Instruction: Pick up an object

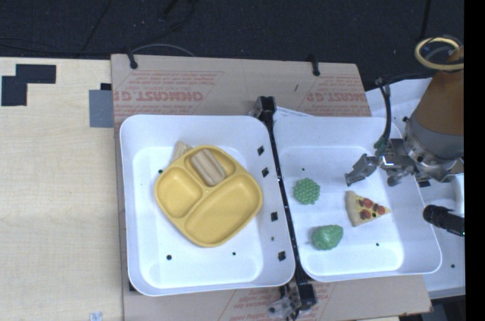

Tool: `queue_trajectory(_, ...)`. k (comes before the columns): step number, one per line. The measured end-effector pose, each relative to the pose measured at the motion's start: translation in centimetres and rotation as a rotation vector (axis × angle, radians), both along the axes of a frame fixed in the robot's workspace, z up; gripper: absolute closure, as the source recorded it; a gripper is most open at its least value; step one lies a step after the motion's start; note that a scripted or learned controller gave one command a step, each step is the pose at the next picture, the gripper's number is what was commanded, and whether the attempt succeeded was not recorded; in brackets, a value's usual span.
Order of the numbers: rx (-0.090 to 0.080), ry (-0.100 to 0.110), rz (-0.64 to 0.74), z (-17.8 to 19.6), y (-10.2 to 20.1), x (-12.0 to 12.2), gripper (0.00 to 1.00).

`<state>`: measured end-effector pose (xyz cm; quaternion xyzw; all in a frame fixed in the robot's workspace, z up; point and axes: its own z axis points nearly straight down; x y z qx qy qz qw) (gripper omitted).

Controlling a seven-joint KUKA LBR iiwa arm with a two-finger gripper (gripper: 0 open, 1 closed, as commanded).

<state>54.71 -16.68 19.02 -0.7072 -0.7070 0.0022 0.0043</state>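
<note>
In the left bin [144, 160] a yellow divided plate [209, 195] is partly hiding a tan piece [207, 165], while in the right bin [333, 270] a green ball [306, 191], green lump [326, 237] and pizza slice [365, 207] are lying free near the gripper [377, 166], which is hovering empty, its finger spread too blurred to tell.

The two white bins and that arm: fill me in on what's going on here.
A KUKA arm reaches in from the right, its gripper hovering in the right bin just above a toy pizza slice. Nothing is between its fingers. A round green piece and a darker green lump lie nearby. The left bin holds a yellow divided plate with a tan item in one compartment.
</note>
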Motion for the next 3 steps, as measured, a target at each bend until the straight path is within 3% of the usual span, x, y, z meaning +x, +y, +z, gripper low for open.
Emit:
queue_trajectory(2, -0.006, -0.010, -0.001, -9.8, 0.8, 0.0, 0.00)
queue_trajectory(3, -0.010, -0.016, -0.005, -8.3, 0.5, 0.2, 1.00)
